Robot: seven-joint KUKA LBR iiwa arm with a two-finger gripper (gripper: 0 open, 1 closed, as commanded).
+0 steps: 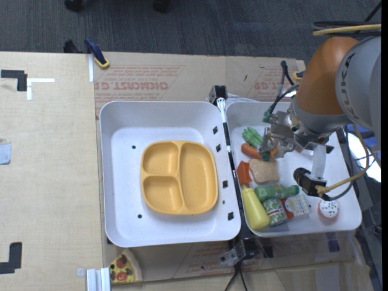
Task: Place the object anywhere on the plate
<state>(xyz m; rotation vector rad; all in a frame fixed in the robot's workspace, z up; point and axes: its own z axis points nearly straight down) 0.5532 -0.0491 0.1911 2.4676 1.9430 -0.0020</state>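
Observation:
A yellow plate [180, 177] with three compartments lies in the middle of the left white bin [115, 162]. My gripper [268, 145] hangs low over the upper part of the right bin [348, 220], just above an orange carrot [250, 150] and next to a green leafy piece [253, 136]. A tan bread slice [264, 171] lies right below the gripper. Nothing can be seen held in it.
The right bin also holds a red piece [244, 173], a green bottle [276, 191], a yellow bottle [254, 208], a small can [276, 211], a red-and-white packet [297, 205] and a white round item [328, 209]. A black cable end [302, 176] hangs off the wrist.

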